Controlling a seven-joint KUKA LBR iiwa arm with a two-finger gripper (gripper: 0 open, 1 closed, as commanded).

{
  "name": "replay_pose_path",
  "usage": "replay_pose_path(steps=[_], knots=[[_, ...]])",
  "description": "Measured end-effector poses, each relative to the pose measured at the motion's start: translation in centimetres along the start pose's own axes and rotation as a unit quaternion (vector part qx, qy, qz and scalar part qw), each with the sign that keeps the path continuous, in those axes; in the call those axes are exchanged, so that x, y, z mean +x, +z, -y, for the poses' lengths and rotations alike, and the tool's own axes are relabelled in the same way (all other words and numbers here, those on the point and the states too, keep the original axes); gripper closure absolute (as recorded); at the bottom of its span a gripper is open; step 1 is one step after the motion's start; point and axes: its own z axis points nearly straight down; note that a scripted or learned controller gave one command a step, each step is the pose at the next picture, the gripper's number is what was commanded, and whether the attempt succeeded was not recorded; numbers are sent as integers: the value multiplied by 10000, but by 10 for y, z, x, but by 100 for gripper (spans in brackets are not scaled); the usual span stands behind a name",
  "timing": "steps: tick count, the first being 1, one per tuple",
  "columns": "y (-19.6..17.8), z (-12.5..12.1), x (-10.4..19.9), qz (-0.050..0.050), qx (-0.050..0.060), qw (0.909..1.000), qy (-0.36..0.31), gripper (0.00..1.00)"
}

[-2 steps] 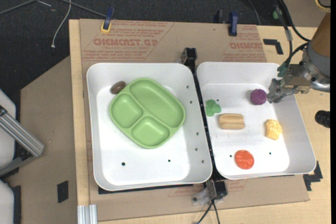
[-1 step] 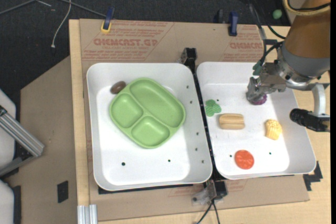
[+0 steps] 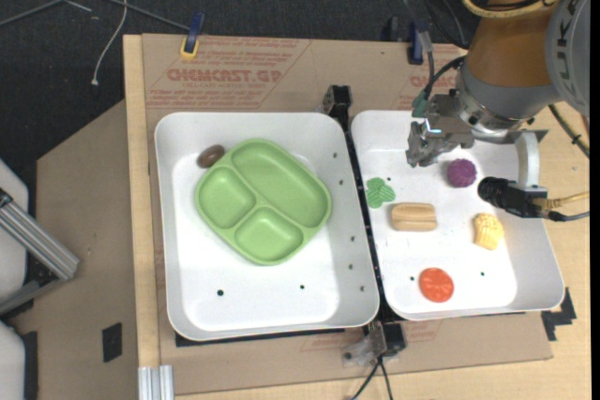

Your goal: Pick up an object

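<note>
Gripper (image 3: 424, 148): over right bin (image 3: 525, 286), fingers' state unclear
Grape (image 3: 460, 172): just right of gripper
Bread (image 3: 413, 216): below gripper
Plate (image 3: 262, 200): left bin (image 3: 187, 286)

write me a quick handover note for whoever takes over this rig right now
Gripper: low over the far part of the right bin, just left of the purple toy; nothing visible between its fingers, and whether they are open or shut is unclear.
Right bin: purple toy, green leafy toy, tan bread roll, yellow corn-like toy, orange-red round toy.
Left bin: green divided tray, small brown object at its far-left corner.
Done: nothing lifted yet.
Left: grasp and lift one object; the purple toy is nearest.
</note>
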Motion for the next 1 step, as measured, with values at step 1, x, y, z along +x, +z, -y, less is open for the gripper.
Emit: replay_pose_path(steps=[1], knots=[[6,-7,43,5,4,10000,10,100]])
